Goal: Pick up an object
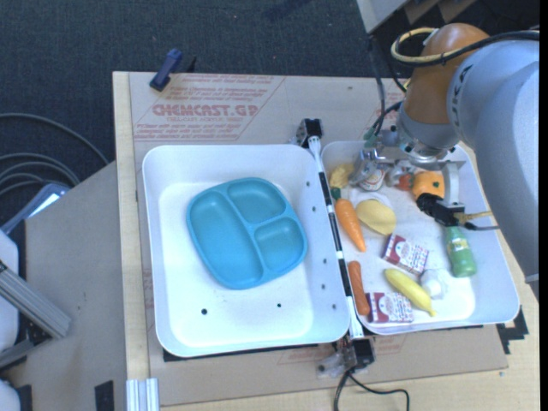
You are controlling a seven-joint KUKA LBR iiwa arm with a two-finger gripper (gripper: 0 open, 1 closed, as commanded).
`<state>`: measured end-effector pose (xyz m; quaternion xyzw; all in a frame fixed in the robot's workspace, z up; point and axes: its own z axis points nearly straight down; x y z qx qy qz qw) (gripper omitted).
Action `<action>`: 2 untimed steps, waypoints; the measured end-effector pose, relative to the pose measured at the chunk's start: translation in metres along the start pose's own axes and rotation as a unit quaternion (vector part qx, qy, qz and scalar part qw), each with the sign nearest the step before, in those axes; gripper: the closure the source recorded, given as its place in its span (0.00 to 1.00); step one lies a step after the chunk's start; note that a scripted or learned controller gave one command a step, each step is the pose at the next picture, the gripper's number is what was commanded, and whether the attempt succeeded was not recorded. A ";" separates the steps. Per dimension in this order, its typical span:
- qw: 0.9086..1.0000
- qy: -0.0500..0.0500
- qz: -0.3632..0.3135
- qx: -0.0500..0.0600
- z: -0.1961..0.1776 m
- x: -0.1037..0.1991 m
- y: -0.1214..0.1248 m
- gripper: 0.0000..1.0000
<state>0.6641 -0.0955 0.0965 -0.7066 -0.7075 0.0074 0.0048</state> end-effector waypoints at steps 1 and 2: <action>1.000 0.002 0.000 -0.009 -0.190 0.063 -0.030 1.00; 1.000 0.002 0.000 -0.008 -0.179 0.088 -0.077 1.00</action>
